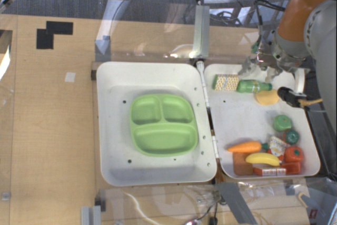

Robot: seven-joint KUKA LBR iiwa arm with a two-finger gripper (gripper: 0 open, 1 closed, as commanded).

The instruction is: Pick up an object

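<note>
My gripper [259,68] hovers at the far edge of the right bin [238,113], its fingers spread open with nothing between them. Just in front of it lies a green bottle [254,86] on its side. A yellow-and-white patterned block [226,82] sits to the bottle's left, and a yellow piece [267,97] to its right. At the bin's near right are a carrot [245,147], a banana [262,158], a red tomato [294,154] and a round green item [282,123].
The left bin [110,113] holds a green divided plate [163,124]. A metal divider [208,113] separates the two bins. Cables and a black part [290,96] of the arm hang over the right bin's far right corner.
</note>
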